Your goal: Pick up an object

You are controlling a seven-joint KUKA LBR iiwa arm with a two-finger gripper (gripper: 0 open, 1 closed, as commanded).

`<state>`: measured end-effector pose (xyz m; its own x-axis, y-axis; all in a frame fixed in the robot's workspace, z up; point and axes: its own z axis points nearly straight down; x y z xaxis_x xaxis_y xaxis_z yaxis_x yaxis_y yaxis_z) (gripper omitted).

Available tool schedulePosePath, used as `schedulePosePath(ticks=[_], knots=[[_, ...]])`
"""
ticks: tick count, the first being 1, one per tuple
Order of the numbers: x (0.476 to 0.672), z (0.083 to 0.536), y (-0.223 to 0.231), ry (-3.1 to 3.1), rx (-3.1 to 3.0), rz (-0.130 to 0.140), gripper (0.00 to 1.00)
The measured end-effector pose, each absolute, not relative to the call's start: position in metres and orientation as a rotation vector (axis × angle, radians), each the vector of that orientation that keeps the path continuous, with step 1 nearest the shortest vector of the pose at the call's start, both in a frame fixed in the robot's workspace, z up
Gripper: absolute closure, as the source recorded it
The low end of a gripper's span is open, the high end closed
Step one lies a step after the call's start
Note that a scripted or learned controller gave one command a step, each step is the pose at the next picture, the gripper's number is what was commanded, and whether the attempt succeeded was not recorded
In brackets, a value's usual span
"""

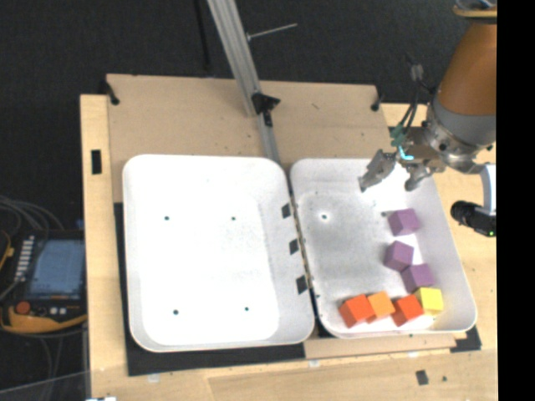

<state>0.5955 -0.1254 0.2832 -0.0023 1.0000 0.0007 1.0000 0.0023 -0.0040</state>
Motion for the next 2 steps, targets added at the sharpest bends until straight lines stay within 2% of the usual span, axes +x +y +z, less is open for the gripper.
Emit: schedulePosePath(ticks=[1, 2], knots=[[0.596, 0.286, -0.125, -2.223, -2.220, -0.002, 0.00], [0.601, 0.227, -0.134, -2.217, -2.223, 0.007, 0.00]])
